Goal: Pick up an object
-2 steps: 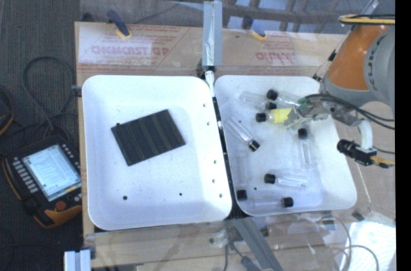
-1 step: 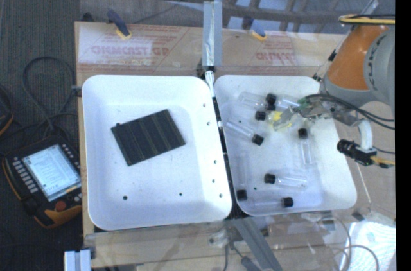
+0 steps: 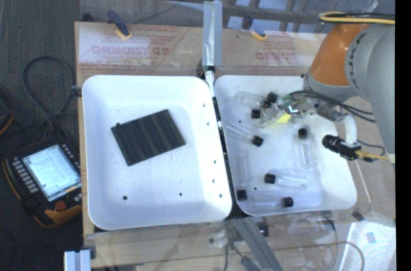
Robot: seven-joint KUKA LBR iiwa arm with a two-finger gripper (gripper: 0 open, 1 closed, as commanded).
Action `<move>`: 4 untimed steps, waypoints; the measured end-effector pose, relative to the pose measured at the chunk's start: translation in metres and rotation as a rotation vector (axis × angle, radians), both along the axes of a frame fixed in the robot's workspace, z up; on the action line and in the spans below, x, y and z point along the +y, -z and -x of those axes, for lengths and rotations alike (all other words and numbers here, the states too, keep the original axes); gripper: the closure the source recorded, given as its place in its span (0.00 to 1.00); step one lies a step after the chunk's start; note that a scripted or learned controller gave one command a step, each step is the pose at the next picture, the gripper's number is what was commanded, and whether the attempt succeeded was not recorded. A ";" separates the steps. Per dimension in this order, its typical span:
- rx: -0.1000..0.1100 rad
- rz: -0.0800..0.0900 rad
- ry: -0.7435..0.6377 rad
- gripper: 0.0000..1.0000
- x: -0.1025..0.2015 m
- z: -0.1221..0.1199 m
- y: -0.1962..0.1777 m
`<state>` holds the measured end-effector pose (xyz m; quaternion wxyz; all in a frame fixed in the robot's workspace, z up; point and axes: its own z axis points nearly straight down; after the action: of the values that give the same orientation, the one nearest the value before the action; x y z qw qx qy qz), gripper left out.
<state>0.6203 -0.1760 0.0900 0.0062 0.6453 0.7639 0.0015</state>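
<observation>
Several clear vials with black caps lie scattered in the right bin (image 3: pixel 343 194). One vial (image 3: pixel 302 151) lies near the bin's middle right, another vial (image 3: pixel 286 182) toward the front, and a third vial (image 3: pixel 243 132) at the left side. My gripper (image 3: pixel 284 112) is low over the bin's far part, among a cluster of vials and black caps (image 3: pixel 270 98). A small yellow piece (image 3: pixel 276 121) shows just beneath it. In the left bin (image 3: pixel 96 135) a dark ribbed rectangular pad (image 3: pixel 148 136) lies flat, turned at a slant.
The grey arm with its orange band (image 3: pixel 334 61) reaches in from the right over the right bin's far corner. A black connector on a cable (image 3: pixel 340 145) hangs at that bin's right side. A teach pendant (image 3: pixel 45 173) lies on the floor to the left.
</observation>
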 end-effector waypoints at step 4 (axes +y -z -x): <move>-0.005 0.001 -0.001 0.00 0.001 -0.001 -0.020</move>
<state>0.6217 -0.1752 0.1101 0.0083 0.6447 0.7644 0.0029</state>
